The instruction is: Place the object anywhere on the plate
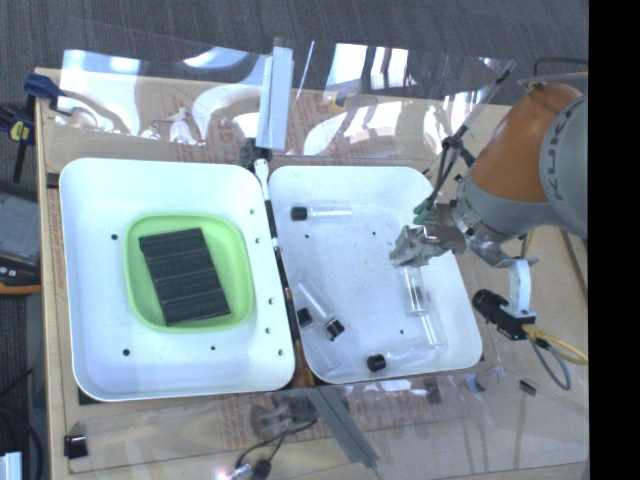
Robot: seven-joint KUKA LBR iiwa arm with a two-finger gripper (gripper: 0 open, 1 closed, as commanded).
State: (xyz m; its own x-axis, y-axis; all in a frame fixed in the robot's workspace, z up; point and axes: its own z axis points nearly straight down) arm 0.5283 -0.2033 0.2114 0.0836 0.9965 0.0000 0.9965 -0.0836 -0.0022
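A green plate (236, 268) lies in the left bin (90, 198). On it rests a dark grey ribbed block (183, 275), lying flat near the plate's middle. My gripper (412, 246) hangs over the right part of the right bin (350, 183), far from the plate. It is just above the top end of a clear tube (416, 295). I see nothing held in it.
Several clear tubes with black caps lie in the right bin: one at the back (322, 211), one at the front left (318, 306), one along the front edge (398, 354). A raised divider (272, 243) separates the bins. The arm's orange band (515, 153) overhangs the right rim.
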